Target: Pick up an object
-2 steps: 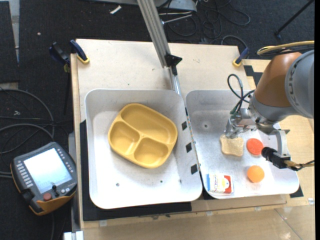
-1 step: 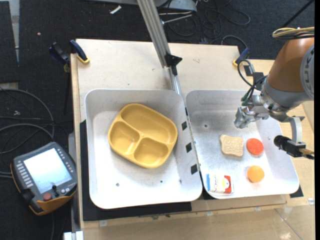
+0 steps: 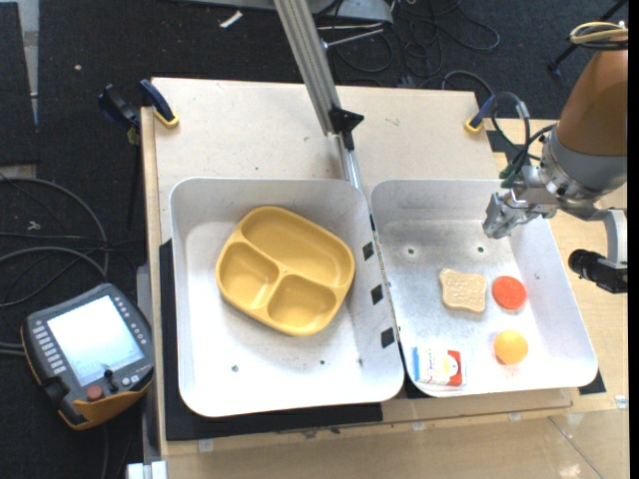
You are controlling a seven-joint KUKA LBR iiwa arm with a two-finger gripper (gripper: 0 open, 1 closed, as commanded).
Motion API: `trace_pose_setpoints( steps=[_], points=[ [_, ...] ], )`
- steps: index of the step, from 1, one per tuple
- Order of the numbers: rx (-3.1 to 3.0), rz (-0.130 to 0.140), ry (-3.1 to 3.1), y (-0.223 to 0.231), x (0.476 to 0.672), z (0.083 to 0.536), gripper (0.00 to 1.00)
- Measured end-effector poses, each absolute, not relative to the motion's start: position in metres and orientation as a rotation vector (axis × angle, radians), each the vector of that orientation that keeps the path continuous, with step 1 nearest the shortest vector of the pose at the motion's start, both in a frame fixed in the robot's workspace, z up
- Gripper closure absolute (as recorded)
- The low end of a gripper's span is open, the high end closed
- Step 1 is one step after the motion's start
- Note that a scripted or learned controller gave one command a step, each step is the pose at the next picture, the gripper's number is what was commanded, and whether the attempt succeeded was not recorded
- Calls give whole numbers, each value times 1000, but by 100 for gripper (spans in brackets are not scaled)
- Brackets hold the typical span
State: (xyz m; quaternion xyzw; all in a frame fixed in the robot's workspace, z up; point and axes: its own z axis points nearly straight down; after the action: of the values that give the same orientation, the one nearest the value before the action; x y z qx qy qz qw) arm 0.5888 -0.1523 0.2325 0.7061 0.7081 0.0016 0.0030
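Note:
In the right bin (image 3: 429, 208) lie a slice of toast (image 3: 463, 291), a red round piece (image 3: 509, 292), a small orange ball (image 3: 510, 347) and a white carton with red and blue print (image 3: 438, 367). My gripper (image 3: 498, 220) hangs over the bin's far right part, above and slightly right of the toast, apart from all the objects. Nothing shows between its fingers. The grey arm with its orange band (image 3: 597, 103) comes in from the upper right.
The left bin (image 3: 195, 218) holds a yellow divided plate (image 3: 286, 269). A metal pole (image 3: 310, 53) slants up from between the bins. Yellow-tipped clamps (image 3: 160, 106) sit at the bench's far corners. A teach pendant (image 3: 85, 352) lies off the bench's left.

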Motion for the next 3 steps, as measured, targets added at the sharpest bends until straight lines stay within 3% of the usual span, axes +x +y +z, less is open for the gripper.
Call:
trace_pose_setpoints(
  steps=[3],
  points=[
    [2211, 3, 2231, 17, 619, 243, 100]
  ],
)
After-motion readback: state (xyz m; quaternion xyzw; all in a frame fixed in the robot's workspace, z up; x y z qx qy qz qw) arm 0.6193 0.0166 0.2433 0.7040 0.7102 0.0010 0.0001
